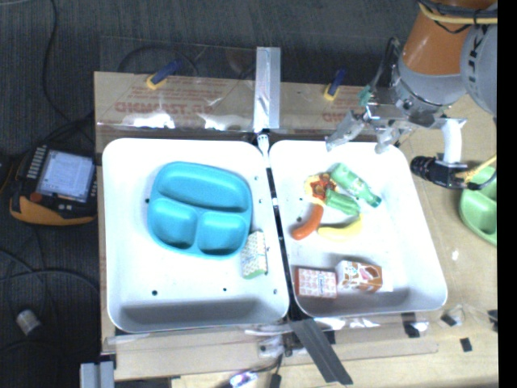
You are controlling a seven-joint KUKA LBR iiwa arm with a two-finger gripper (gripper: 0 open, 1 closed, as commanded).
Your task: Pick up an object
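Observation:
My gripper (361, 138) hangs over the far edge of the right bin (420, 241), its two fingers spread open with nothing between them. Just below it lies a cluster of toy food: a green bottle (355, 183), a green pepper (341, 203), a yellow banana (341, 229), an orange-red sausage (308, 223) and a small red and yellow piece (321, 187). A red and brown carton (338, 279) lies flat near the bin's front wall. In the left bin (129, 289) sits a blue divided tray (199, 208), with a pale speckled sponge (254, 255) at its right front corner.
A raised divider (275, 217) separates the two bins. A green object (482, 204) rests on the bench to the right of the right bin. A metal post (267, 87) stands behind the bins, with clamps along the back board.

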